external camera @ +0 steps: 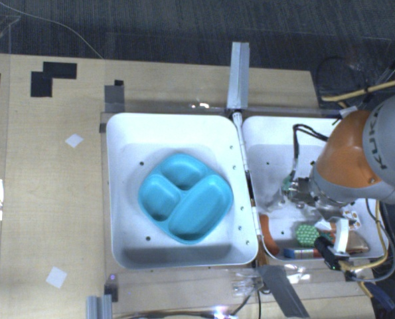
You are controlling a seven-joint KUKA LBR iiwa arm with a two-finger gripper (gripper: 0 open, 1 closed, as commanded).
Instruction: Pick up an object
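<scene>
Lower right of frame, near edge of the right bin (270,145): a blue-and-red pen (297,252), a green knobbly object (308,232), an orange-red piece (265,227) by the left wall, and a brown item (358,245) farther right. Just above them the gripper (308,201) hangs low over the bin; released or clenched, cannot tell. Centre frame, the left bin (127,138) holds a blue divided dish (184,198).
</scene>
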